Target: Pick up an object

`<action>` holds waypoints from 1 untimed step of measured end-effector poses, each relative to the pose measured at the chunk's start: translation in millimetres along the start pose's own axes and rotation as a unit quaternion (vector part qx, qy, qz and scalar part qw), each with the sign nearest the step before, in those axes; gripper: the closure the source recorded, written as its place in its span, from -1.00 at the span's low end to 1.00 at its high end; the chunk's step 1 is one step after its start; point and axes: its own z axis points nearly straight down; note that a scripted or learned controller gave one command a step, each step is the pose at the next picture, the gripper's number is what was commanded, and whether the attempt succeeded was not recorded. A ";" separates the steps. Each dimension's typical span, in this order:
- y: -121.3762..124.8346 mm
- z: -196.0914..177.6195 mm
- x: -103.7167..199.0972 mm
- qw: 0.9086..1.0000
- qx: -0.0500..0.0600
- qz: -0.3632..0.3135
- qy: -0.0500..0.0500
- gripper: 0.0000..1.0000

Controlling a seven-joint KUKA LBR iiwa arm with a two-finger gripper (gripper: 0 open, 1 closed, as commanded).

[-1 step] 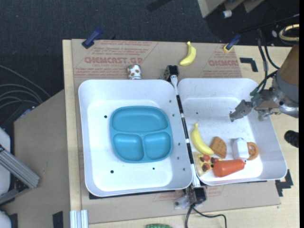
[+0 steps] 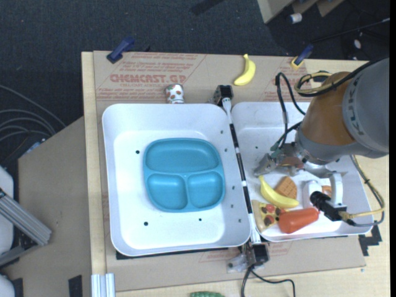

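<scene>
Even, fairly bright overhead light falls on the bench (image 2: 185, 73), and the white bins (image 2: 124, 184) glare slightly. Shadows are soft and short. The picture is mildly grainy, the surrounding floor dim.

A blue divided plate (image 2: 183, 181) lies in the left bin (image 2: 117, 166).

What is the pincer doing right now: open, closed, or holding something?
Pincer: over the right bin, above the banana; its state cannot be told.
</scene>
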 end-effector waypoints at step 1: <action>0.0 -9.7 -0.5 1.000 -0.001 0.001 0.000 1.00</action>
